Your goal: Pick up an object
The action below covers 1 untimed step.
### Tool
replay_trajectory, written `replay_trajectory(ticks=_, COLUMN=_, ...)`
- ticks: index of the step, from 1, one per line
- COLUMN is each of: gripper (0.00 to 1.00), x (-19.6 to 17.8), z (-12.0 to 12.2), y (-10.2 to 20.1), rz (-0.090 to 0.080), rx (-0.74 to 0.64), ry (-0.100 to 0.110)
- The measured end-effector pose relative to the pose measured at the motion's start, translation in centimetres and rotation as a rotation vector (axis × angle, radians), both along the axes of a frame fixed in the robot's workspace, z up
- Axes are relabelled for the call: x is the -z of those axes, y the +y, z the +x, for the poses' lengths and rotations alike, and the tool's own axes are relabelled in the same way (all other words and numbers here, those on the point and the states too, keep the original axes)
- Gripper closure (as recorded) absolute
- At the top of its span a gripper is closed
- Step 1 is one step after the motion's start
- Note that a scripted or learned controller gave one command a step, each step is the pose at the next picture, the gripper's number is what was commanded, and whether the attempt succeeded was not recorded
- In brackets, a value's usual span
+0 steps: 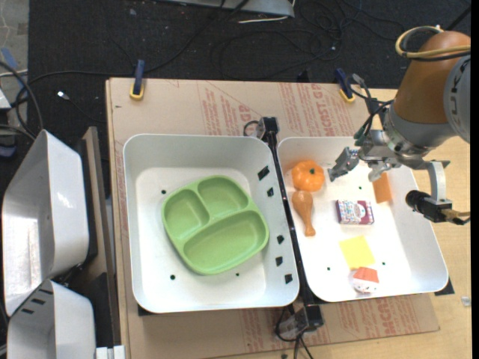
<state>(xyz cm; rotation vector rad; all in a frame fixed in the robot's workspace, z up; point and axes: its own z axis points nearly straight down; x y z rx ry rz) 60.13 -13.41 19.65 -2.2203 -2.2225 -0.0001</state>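
My gripper (359,167) hangs over the back of the right bin (419,245), with its fingers (340,163) spread open and nothing between them. An orange block (382,190) lies just in front of the right finger. A small orange pumpkin (307,176) sits left of the gripper, and a tan drumstick (304,210) lies in front of the pumpkin. Toward the bin's middle stands a purple and white box (353,212). A yellow square (357,250) and a small red and white object (365,279) lie nearer the front.
The left bin (142,223) holds a green divided plate (215,224). A black divider with clips (281,200) runs between the bins. Clamps (137,88) hold the cardboard-covered bench at the back. White containers (41,208) stand off the bench at far left.
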Motion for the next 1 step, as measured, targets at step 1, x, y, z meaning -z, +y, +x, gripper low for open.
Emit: replay_trajectory(ticks=1, gripper=0.00, x=5.02, z=5.27, y=-5.91, rz=-0.004, rx=0.003, ry=-0.008)
